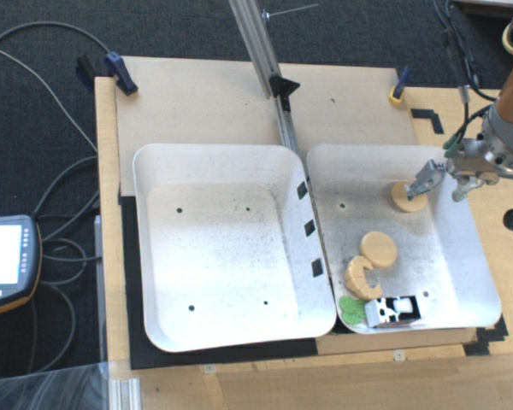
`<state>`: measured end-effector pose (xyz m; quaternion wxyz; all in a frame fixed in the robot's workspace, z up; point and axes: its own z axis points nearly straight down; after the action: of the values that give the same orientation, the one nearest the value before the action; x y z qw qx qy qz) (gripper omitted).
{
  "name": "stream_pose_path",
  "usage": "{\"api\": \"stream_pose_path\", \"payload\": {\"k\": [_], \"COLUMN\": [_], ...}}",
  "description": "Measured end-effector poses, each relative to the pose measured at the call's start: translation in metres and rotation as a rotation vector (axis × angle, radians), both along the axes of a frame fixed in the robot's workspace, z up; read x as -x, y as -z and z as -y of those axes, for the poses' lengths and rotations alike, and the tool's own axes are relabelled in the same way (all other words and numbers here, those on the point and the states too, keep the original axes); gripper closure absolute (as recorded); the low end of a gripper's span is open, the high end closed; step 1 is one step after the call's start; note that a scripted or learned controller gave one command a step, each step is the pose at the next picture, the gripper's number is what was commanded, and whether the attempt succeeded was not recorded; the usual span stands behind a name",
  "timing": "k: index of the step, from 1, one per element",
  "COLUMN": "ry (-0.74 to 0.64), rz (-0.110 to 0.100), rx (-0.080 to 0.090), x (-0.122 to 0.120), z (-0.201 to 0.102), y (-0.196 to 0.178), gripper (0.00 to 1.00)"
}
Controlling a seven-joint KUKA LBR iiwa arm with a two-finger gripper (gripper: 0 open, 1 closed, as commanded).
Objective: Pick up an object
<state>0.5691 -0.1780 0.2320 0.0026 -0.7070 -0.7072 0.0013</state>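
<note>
Biscuit-like tan disc (404,198) lies flat on the floor of the right bin (462,254), toward the bin's far side and well beyond the other items. Gripper (445,184) sits low just to the right of this disc; its two fingers stand spread, one finger (425,178) at the disc's upper right edge and seemingly touching it, the other off to the right over bare bin floor. Nothing lies between the fingers, so nothing is gripped.

Other items, placed from the disc: a second tan round (379,249) nearer the camera and slightly left; a curved tan piece (360,278) just beyond that, touching or nearly touching it (cannot resolve which); a green disc (351,311) and a small black-and-white block (392,311) at the bin's near edge. Left bin (214,246) lies well to the disc's left.

Progress, as judged: approach is made, grasp is not. The disc rests on the floor, not lifted. The fingers sit beside the disc rather than straddling it, so closing here probably misses. Left to do: recentre over the disc, close, lift clear.
</note>
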Motion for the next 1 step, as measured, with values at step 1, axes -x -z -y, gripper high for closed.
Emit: {"api": "stream_pose_path", "payload": {"k": [1], "ry": [0.0], "rz": [0.0], "rx": [-0.001], "x": [0.0015], "z": [-0.0036], "y": [0.0428], "gripper": [0.0]}}
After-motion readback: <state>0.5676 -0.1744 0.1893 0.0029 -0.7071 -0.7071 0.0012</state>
